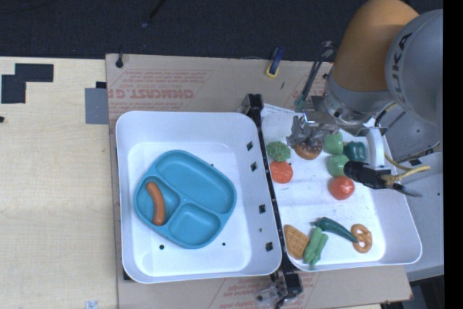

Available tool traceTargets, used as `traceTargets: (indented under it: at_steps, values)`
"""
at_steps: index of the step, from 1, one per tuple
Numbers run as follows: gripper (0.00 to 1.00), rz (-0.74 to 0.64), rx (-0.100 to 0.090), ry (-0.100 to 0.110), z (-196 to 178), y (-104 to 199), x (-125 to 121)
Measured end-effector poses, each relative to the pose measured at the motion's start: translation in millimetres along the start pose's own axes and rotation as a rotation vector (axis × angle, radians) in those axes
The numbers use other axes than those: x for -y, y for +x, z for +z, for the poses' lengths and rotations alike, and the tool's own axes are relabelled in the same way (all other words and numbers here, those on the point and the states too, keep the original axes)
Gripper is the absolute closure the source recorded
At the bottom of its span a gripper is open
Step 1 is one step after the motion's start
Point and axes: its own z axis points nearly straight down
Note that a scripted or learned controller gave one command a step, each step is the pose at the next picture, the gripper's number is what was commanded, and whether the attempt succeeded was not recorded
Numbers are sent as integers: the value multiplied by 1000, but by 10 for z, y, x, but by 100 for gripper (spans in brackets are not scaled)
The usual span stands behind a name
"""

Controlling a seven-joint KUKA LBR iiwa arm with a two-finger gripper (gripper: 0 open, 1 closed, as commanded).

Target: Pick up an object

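Claw [307, 135] hung low in the right bin [405, 242], directly over a brown pastry-like item [309, 151] beside the broccoli [278, 150], finger state impossible to tell; approach step, probably, next needing a sure close and a straight lift.

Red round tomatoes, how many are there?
2. One red round tomato lies by the right white bin's left wall, below the broccoli; the other sits mid-bin. The arm may hide more.
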Motion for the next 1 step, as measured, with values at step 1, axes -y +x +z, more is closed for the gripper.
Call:
traceTargets:
  at_steps: [1]
  values:
    - [100,0,0,-2,-5,433,-82]
